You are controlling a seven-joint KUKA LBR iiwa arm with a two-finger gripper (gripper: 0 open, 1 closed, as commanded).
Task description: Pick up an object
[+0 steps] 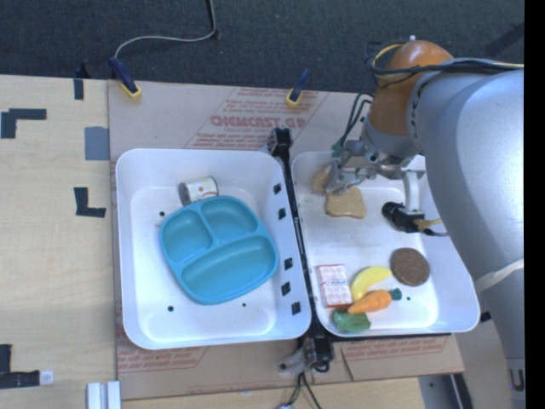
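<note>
Gripper (340,175) by bread slice (346,204), right bin (447,312)

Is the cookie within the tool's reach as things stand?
Probably yes. The tool is over the same bin, by the toast, and the cookie lies flat in the open, with only the banana close beside it.

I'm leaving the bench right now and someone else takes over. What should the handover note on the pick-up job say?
Gripper: low at the far end of the right bin, at the tan bread slice; a grasp cannot be confirmed.
Other things in that bin: brown disc, banana, carrot, red and white box, all toward the front.
Left bin: blue divided plate, small can beside it.
Done: the approach. Left: grasp confirmed, object lifted.
</note>
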